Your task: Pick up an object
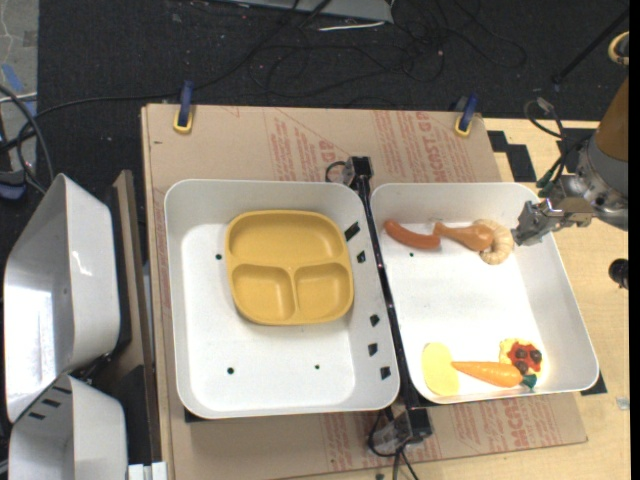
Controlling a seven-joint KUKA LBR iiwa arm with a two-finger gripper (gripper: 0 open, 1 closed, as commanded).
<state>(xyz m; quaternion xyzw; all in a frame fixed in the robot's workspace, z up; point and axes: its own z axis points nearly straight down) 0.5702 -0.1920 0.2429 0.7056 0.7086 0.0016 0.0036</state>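
Gripper point(528, 223): seen at the right bin's far right rim, just beside the tan drumstick-shaped toy; whether the fingers are spread or closed cannot be told.
Right bin point(480, 308): a tan toy point(478, 236) and an orange sausage point(410, 235) are found along the far side; a carrot point(488, 372), a yellow disc point(438, 366) and a red piece point(522, 355) are gathered at the near edge.
Left bin point(270, 373): a yellow divided plate point(290, 266) is held in it.

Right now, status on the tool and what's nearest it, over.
Tool at right bin's far edge, fingers unclear. Nearest: tan toy beside red sausage. Nothing between tool and toy.
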